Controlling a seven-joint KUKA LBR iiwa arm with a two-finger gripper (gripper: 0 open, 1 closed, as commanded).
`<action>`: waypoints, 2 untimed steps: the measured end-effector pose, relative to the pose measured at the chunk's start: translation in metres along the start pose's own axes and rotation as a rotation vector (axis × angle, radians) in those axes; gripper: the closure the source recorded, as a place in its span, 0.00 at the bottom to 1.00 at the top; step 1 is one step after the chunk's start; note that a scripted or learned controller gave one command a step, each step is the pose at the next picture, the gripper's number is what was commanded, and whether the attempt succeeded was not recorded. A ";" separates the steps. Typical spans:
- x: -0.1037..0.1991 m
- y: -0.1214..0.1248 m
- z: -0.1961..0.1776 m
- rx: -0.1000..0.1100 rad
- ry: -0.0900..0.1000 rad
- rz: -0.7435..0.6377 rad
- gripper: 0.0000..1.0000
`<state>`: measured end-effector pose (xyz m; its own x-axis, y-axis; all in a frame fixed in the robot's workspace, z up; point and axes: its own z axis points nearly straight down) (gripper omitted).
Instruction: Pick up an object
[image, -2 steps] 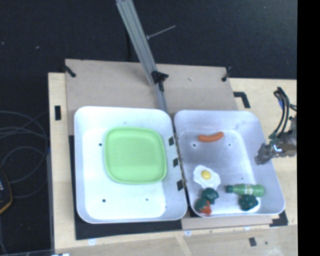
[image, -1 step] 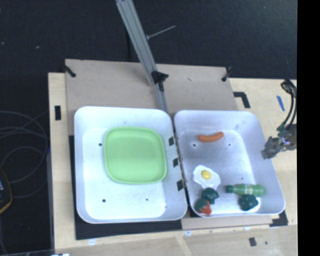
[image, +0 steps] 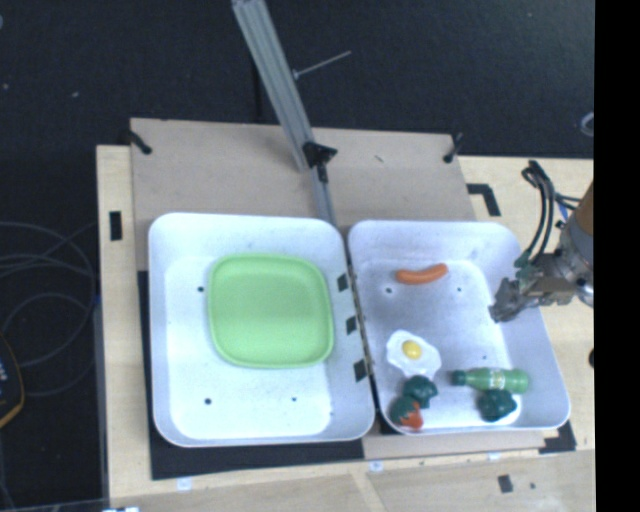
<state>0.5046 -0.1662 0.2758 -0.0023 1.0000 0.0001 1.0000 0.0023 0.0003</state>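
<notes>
Five toys lie in right bin (image: 520, 260): sausage (image: 421, 274) at back, fried egg (image: 412, 352) mid, green bottle (image: 492, 379), two broccoli-like pieces along front; gripper (image: 507, 300) over right rim, grasp state cannot be told; left bin (image: 180, 300) carries green plate (image: 270, 310)

Light falls evenly from above, bright on the 2 white bins (image: 250, 235) and the pale desk (image: 400, 150), while the floor around them sinks into near black. The bin walls look slightly washed out, with a cool bluish cast. Shadows are soft and short, faint beneath the green plate (image: 270, 310). The whole frame is grainy and a little soft, so small items lack crisp edges.
</notes>
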 end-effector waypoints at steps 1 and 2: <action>0.059 0.001 0.000 -0.001 0.001 -0.002 1.00; 0.106 0.001 0.016 0.000 0.000 -0.001 1.00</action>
<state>0.5050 -0.0600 0.2602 -0.0031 1.0000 0.0003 1.0000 0.0031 -0.0001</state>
